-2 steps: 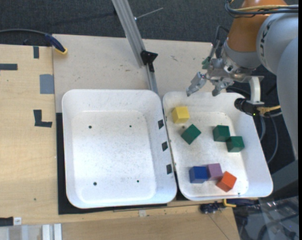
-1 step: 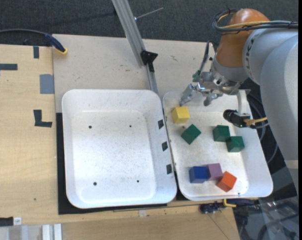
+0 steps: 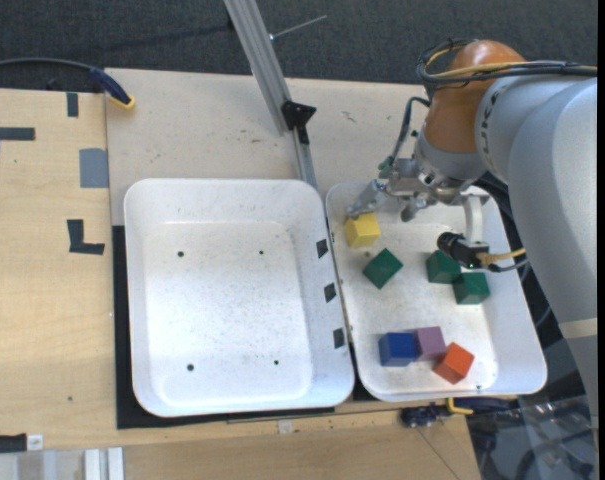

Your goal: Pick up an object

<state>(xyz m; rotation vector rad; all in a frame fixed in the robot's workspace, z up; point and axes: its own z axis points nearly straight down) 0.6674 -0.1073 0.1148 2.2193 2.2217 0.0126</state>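
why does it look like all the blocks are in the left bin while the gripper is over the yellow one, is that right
Not quite: the camera view shows the blocks in the right bin, not the left. The gripper does sit just above the yellow block.

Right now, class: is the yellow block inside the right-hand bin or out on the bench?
Inside. The yellow block rests on the floor of the right bin, near its upper left corner, within the white rim.
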